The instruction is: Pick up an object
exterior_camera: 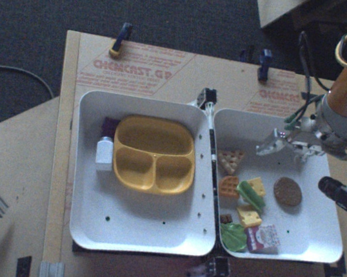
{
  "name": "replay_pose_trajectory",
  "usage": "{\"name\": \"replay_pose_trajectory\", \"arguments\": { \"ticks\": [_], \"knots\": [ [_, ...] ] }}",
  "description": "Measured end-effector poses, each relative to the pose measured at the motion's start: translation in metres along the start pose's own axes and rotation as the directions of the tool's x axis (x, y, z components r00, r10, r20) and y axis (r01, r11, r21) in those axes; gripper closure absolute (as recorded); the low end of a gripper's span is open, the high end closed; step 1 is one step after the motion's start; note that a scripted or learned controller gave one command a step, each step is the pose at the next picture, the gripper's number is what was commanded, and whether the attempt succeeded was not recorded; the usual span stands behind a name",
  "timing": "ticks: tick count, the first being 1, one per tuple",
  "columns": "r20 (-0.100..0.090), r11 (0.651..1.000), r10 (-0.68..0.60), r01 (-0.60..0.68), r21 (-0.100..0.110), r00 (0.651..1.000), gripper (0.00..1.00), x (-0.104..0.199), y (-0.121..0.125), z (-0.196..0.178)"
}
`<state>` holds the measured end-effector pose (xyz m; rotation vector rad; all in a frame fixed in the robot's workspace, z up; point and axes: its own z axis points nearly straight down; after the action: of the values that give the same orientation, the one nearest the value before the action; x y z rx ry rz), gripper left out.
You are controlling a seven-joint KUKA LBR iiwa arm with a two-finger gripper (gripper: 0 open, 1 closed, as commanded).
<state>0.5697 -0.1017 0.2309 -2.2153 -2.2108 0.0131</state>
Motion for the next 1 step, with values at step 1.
{"name": "replay_pose_trajectory", "arguments": {
  "ticks": [1],
  "knots": [
    [0.002, 1.0, -0.002, 0.002, -0.013, 1.0, 0.0, 0.0, 0.0024, -0.0065]
  ]
}}
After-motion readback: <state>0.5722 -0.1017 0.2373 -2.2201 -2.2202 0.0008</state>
